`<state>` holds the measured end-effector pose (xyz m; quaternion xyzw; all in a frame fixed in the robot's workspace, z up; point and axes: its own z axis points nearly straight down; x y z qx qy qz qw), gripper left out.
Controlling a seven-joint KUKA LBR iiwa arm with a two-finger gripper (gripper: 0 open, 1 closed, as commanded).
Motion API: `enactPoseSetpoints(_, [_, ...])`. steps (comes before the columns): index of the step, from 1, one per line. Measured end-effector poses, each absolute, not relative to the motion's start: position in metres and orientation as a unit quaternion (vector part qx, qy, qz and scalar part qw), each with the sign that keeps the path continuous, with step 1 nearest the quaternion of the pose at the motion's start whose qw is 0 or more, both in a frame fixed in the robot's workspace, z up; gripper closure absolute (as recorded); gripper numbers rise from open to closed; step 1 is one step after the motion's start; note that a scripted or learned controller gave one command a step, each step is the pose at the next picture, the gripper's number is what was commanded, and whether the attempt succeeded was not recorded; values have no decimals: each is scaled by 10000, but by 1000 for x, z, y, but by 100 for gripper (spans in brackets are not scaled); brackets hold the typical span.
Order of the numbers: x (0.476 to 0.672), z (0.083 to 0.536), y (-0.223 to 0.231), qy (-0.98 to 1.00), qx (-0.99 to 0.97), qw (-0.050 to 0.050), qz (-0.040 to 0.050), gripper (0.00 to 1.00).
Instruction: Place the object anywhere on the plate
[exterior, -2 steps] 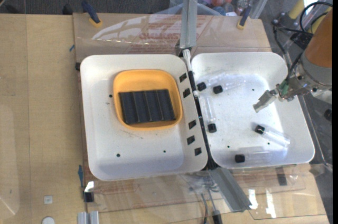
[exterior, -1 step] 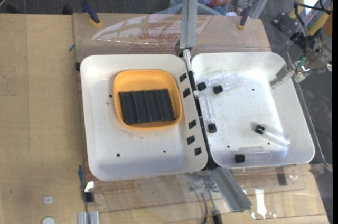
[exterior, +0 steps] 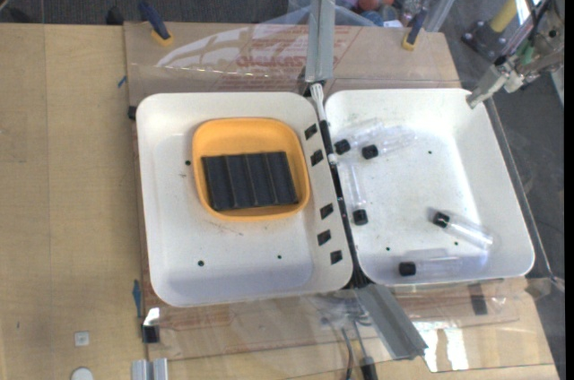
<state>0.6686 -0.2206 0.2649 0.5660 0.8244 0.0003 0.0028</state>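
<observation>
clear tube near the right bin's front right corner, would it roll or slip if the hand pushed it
The clear tube looks round and lies flat on the right bin floor, so it would probably roll if pushed sideways. Its glossy see-through body suggests a slippery, light thing. The black cap at one end may make it curve as it rolls.

Left bin [exterior: 170, 262] had open floor all round the yellow plate [exterior: 248, 136], whose middle was covered by a black ribbed block [exterior: 249, 180]. Right bin [exterior: 502, 190] held four clear black-capped tubes [exterior: 459, 228], scattered, with bare floor between them. Centre divider [exterior: 327, 190] with black clips separated the bins.
</observation>
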Motion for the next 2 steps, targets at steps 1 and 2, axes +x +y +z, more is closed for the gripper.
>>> enactPoseSetpoints(1, [668,252,-220,8428,5383,-1,-4,0])
enactPoseSetpoints(2, [668,243,-220,8401,5424,-3,-6,0])
